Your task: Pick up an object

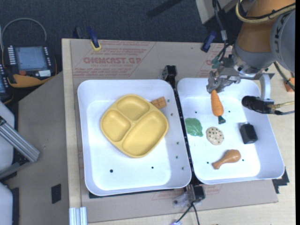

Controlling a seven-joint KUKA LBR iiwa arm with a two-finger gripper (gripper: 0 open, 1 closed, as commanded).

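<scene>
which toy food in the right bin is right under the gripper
The carrot. Its top sits just under the gripper; the green leaf, cookie and drumstick lie further down the bin.

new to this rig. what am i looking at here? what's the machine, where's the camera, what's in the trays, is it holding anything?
One fixed camera looks down at a slant on a bench with two shallow white bins. The grey arm with an orange band reaches in from the right; its two-finger gripper is over the right bin.

The left bin holds a yellow divided plate with a small brown piece at its edge. The right bin holds a green leaf, a cookie, a drumstick and a black block.

A toy carrot hangs upright from the gripper, its top between the fingers, so it looks gripped.
</scene>
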